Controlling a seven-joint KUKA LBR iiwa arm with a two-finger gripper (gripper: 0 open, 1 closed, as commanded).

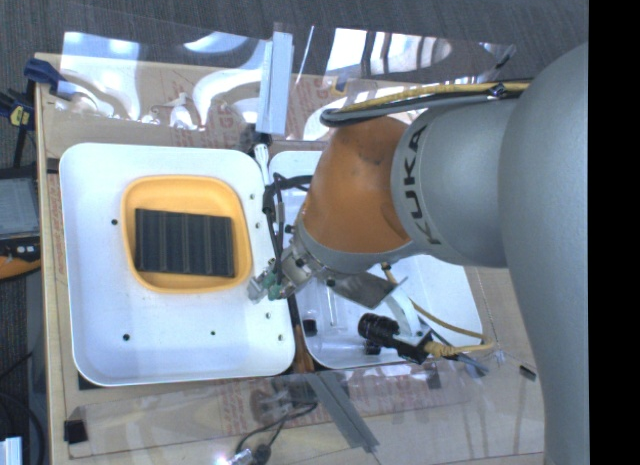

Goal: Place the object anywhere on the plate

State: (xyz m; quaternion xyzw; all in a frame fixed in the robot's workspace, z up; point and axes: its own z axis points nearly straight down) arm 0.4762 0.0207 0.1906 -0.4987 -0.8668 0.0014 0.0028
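Observation:
A yellow plate (185,234) with a dark ribbed rectangular centre lies in the left white bin (100,293). The arm, grey with an orange band, covers most of the right bin (450,303). My gripper (268,287) hangs over the ridge between the two bins, just right of the plate's lower right corner. A small greenish bit shows at its tip, too small to identify. The wrist hides whatever lies beneath it in the right bin.
Black cabling and a connector (385,336) hang from the wrist over the right bin's near edge. A clear plastic sheet and a grey upright bar (275,78) stand behind the bins. Bare white floor surrounds the plate in the left bin.

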